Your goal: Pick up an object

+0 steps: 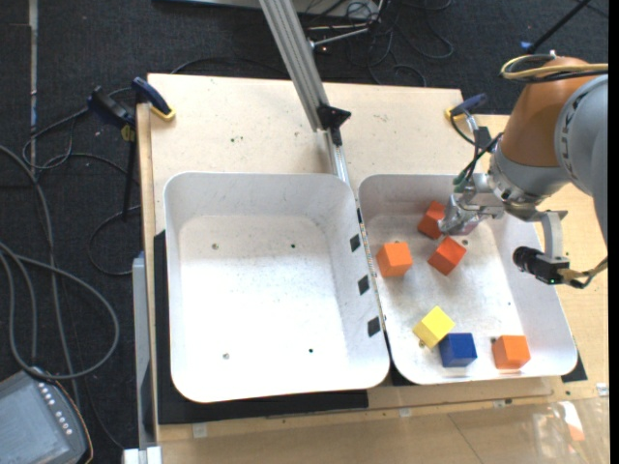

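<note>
The right bin [542, 303] holds several small blocks. A red block [431, 220] lies near its far side and another red block [447, 255] sits just in front of it. My gripper [458, 222] hangs low over the bin between these two red blocks, its tip close to both. An orange block [394, 258] lies to the left, near the bin's inner wall. Toward the front lie a yellow block [434, 325], a blue block [457, 349] touching it, and another orange block [511, 352].
The left bin [193, 206] stands beside the right one, with a slanted metal pole [295, 51] rising from behind the seam between them. Clamps [145, 100] grip the bench's far corners. Cables lie on the dark floor around the bench.
</note>
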Robot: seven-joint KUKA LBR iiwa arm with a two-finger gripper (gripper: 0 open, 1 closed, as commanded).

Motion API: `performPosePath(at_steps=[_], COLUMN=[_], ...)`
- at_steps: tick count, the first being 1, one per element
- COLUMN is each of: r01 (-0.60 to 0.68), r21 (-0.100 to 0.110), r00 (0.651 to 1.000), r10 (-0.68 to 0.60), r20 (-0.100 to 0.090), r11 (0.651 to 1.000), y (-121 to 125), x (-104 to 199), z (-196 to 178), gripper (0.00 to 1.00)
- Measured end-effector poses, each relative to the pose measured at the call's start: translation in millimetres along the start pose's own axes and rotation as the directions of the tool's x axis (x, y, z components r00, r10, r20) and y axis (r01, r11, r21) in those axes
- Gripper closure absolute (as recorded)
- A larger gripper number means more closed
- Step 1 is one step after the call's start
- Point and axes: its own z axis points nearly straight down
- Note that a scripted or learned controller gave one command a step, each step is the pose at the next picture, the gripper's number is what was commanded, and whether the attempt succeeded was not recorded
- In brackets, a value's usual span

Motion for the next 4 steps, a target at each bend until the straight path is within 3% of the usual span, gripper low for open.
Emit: performPosePath(at_steps=[2, 4], r01=[0.003, 0.008], r21=[-0.004, 0.003], r00=[1.0, 1.0], r10=[-0.003, -0.008], r20=[0.001, -0.003], r11=[1.0, 1.0], y=[1.9, 8.9], x=[-3.4, 88.2], z=[-86.6, -88.4], gripper=[1.0, 1.0])
